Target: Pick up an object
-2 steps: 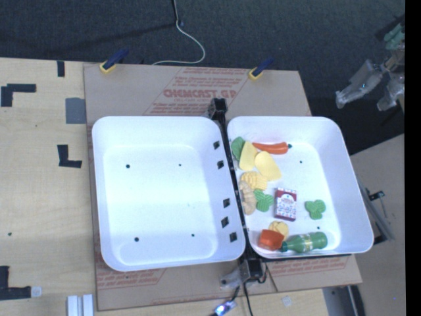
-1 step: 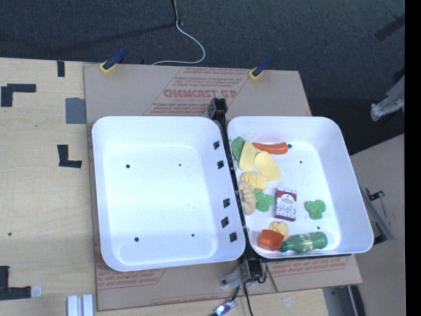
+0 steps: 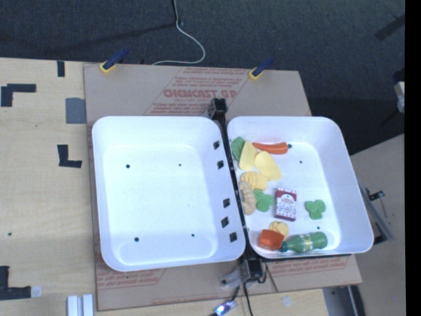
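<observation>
From my feed I see two shallow white bins side by side on a cardboard sheet [image 3: 197, 91] over the tabletop [image 3: 39, 176]. The left bin [image 3: 108, 143] gives bare floor from rim to rim. Everything to pick sits in the right bin [image 3: 335, 176], packed toward its left wall and near edge.

Against the left wall at the far end lies a green piece [image 3: 237, 146], touching two yellow pieces [image 3: 258, 161]; an orange carrot [image 3: 270, 147] lies just beyond them toward the far rim. A tan knobbly piece [image 3: 247, 191] runs down the left wall with another green piece [image 3: 264, 201] beside it. A small red and white carton [image 3: 285, 204] stands near the middle, and a green clover-shaped piece [image 3: 316, 209] sits apart to its right. Along the near rim lie a red-orange piece [image 3: 269, 239], a small yellow piece [image 3: 279, 228] touching it, and a green bottle [image 3: 306, 242] on its side.

The right half of that bin's floor, toward the far right corner, is open room. The arm is outside my picture, so I cannot tell how the jaws stand.
</observation>
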`<control>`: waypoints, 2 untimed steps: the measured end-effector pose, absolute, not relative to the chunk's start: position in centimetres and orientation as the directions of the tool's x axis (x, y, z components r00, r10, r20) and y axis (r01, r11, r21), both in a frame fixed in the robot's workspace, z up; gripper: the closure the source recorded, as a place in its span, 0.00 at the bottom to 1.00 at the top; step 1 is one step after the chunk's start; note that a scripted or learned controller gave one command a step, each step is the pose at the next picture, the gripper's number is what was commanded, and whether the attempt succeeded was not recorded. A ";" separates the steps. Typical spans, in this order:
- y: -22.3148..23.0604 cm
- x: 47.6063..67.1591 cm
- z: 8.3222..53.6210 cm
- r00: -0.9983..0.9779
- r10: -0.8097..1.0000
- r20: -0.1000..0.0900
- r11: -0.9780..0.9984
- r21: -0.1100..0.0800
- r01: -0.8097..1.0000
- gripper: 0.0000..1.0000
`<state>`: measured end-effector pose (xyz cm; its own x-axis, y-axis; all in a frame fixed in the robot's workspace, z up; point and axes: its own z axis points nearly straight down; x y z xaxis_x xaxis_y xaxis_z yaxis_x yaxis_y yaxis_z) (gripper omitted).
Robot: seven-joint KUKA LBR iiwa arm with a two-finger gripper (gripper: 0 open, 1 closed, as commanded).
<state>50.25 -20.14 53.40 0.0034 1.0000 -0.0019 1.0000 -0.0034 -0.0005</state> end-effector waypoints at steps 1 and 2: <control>-19.5 48.8 36.5 -0.001 1.000 0.004 0.001 -0.015 1.000 1.00; -22.2 48.0 14.4 0.002 1.000 0.006 -0.002 -0.017 1.000 1.00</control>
<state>47.95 -22.25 14.41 0.0019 1.0000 0.0061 0.9998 -0.0018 -0.0175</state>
